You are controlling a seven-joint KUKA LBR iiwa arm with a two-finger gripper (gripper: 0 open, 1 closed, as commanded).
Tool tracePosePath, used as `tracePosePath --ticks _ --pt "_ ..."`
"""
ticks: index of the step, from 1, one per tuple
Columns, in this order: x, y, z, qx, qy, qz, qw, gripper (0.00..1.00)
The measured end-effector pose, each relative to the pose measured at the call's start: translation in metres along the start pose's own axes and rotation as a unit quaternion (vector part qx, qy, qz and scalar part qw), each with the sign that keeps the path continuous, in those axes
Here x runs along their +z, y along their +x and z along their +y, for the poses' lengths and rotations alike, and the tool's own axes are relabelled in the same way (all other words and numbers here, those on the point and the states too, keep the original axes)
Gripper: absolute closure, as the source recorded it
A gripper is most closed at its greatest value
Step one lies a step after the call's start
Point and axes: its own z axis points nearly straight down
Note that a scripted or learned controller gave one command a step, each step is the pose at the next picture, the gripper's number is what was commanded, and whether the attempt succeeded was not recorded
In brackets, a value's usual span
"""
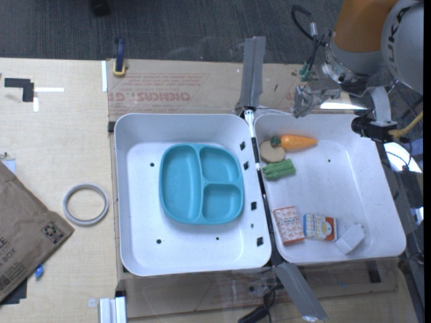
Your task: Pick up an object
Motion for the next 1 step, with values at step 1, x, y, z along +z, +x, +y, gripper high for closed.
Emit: tracePosePath --ticks 1 --pt "0.0533 0.0254 -0.0489 0.031 0.002 0.001 0.9995 1.0"
